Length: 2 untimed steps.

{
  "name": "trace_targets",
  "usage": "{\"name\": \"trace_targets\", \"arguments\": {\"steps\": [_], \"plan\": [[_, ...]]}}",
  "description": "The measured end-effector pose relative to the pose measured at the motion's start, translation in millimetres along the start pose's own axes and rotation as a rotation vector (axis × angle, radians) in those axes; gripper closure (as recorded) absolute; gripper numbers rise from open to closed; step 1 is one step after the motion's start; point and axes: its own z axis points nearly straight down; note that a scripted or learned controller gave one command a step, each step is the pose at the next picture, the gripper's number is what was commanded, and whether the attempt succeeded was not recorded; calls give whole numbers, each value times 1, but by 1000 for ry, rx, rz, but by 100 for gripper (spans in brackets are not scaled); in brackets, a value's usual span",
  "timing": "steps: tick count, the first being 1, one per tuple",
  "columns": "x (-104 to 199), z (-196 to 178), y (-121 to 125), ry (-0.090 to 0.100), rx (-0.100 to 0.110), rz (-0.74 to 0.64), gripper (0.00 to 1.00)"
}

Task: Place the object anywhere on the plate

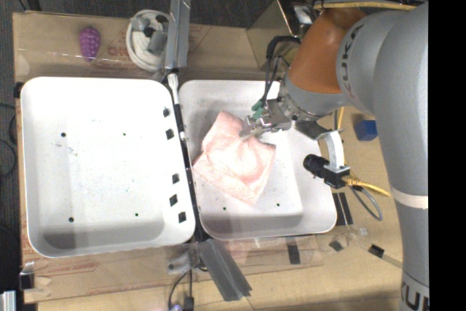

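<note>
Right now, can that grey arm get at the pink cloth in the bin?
Probably yes. The pincer is already down at the upper edge of the pink cloth in the right bin, and nothing lies on the cloth or between them.

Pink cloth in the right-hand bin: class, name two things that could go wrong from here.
1. The gripper meets only the upper edge of the pink cloth, so the cloth may slip free if lifted.
2. The cloth lies crumpled close to the divider between the bins, so it could snag there.
</note>
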Motion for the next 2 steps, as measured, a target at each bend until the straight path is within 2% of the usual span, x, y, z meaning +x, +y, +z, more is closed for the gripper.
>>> {"name": "trace_targets", "arguments": {"steps": [1,2], "plan": [[1,-44,0,-1,-2,-8,100],[40,-38,22,-2,0,-413,100]]}}
